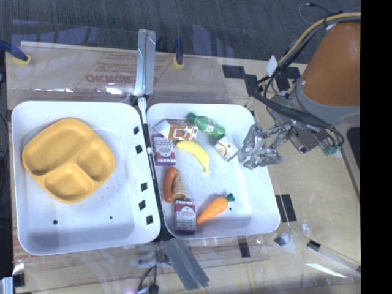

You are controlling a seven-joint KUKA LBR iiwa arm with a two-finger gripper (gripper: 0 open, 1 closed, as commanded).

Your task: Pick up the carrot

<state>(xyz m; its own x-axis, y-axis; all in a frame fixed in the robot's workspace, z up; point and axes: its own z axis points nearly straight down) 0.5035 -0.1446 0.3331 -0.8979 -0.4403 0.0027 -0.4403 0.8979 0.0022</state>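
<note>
The carrot [212, 208], orange with a green top, lies at the front of the right bin [260, 201], tilted with its tip toward a small red carton. My gripper [252, 150] hangs over the bin's right rim, well above and to the right of the carrot. Its metal fingers [247, 144] point left and stand a little apart, with nothing between them.
The right bin also holds a banana [195, 153], a green bottle [206, 125], two red cartons [164, 150], an orange-and-white box [179, 130], a small juice carton [225, 147] and a hot dog [173, 184]. A yellow divided plate [67, 158] sits in the left bin.
</note>
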